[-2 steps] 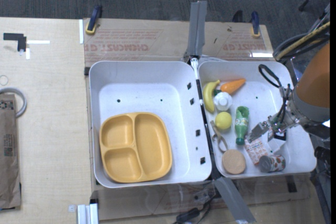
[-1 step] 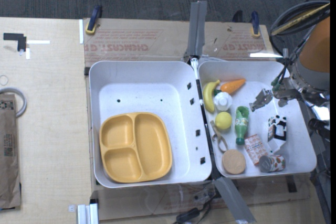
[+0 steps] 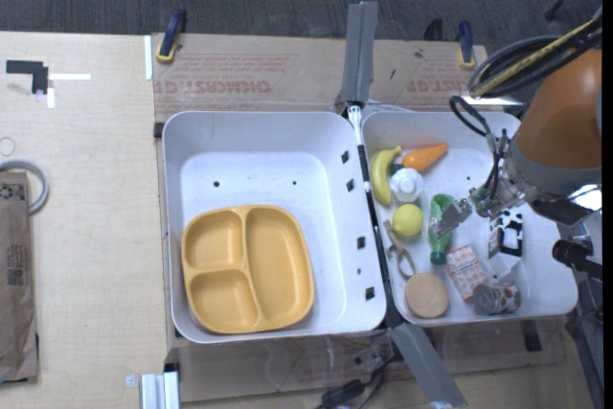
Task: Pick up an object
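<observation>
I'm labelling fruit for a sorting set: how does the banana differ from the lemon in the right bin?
Shape: the banana is long and curved, while the lemon is round and compact.
Position: the banana lies along the right bin's left wall toward the far side, while the lemon sits just below it, nearer the camera.
Neighbours: the banana is beside the carrot; the lemon is beside the green bottle.
Both are yellow.

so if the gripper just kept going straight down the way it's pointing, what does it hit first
Probably the green bottle in the right bin: the gripper sits over it, tip close to its upper end. Depth is hard to judge from this slanted view, so it could instead land on bin floor just right of the bottle.
</observation>
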`<act>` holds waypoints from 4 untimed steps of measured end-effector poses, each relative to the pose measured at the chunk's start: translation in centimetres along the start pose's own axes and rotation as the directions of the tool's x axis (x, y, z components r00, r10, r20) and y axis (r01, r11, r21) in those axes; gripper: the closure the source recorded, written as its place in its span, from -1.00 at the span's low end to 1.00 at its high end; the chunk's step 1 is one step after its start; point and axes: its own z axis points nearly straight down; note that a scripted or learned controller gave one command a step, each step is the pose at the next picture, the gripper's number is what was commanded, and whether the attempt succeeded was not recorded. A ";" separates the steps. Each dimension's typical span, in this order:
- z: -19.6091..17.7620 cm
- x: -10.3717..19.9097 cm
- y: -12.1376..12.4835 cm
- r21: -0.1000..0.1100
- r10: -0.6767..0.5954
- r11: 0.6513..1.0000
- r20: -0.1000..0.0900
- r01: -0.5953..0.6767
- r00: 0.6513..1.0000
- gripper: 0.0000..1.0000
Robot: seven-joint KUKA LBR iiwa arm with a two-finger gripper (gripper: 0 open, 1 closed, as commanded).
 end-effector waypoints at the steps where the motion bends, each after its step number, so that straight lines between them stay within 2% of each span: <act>1: 6.8 0.1 -4.7 -0.002 -0.423 0.906 0.001 0.423 0.906 -1.00; 2: -2.2 -1.4 -0.1 -0.002 0.010 1.000 0.002 -0.010 1.000 -1.00; 3: -6.6 -9.1 -4.9 -0.003 -0.346 0.938 0.005 0.346 0.938 -1.00; 4: -12.3 -11.5 0.9 -0.003 -0.517 0.856 0.006 0.517 0.856 -1.00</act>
